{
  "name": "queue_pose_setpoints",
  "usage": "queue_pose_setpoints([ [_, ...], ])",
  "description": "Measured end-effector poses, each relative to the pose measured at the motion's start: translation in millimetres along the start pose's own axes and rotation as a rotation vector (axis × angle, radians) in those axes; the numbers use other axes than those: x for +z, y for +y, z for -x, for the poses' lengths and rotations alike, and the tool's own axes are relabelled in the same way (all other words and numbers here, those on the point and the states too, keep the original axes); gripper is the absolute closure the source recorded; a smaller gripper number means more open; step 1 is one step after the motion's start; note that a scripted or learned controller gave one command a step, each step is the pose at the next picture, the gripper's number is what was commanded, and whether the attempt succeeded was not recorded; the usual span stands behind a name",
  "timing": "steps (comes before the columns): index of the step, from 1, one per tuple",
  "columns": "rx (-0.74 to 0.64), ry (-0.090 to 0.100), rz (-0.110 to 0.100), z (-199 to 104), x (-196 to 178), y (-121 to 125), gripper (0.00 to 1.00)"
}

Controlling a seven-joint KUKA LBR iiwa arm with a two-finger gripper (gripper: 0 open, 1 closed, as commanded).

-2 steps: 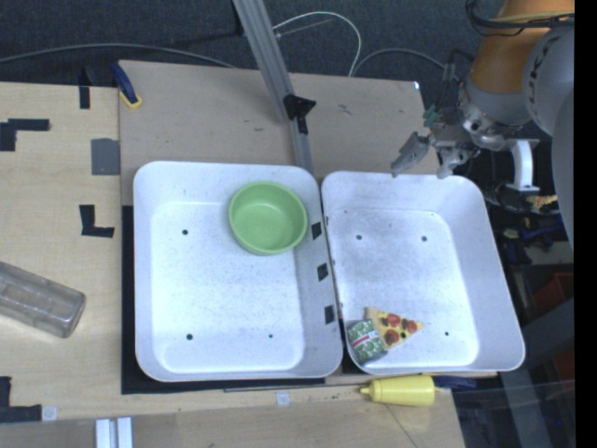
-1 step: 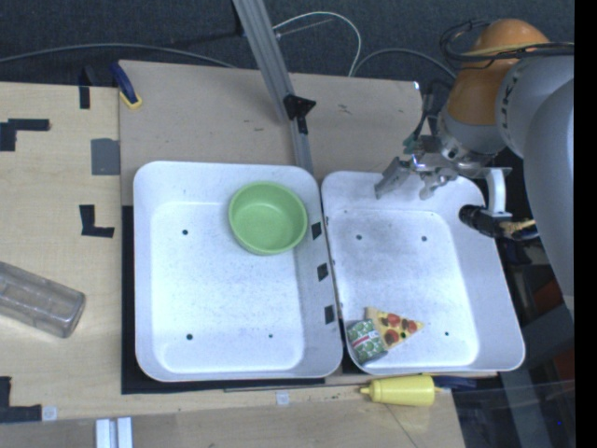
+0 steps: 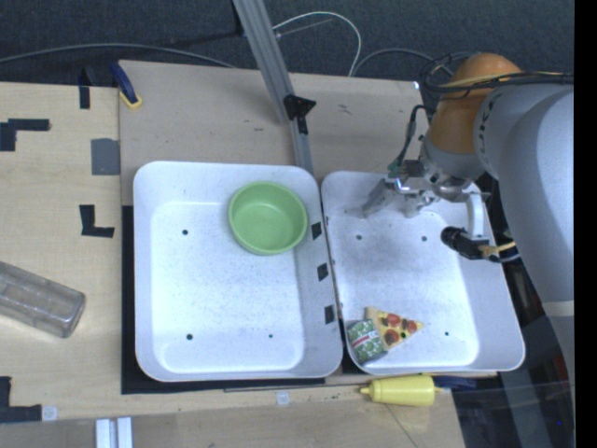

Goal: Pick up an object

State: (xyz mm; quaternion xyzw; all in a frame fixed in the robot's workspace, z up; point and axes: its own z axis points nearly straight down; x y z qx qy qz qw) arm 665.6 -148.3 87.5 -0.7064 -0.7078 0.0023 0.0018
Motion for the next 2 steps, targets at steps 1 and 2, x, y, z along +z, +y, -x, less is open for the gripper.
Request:
queue_pose_setpoints([
  [1, -0.002, 0.000, 0.004, -0.6, -13.9, 1.6, 1.00],
  [2, 0.000, 0.000, 0.008, -4.1, -72.4, -3.5, 1.00],
])
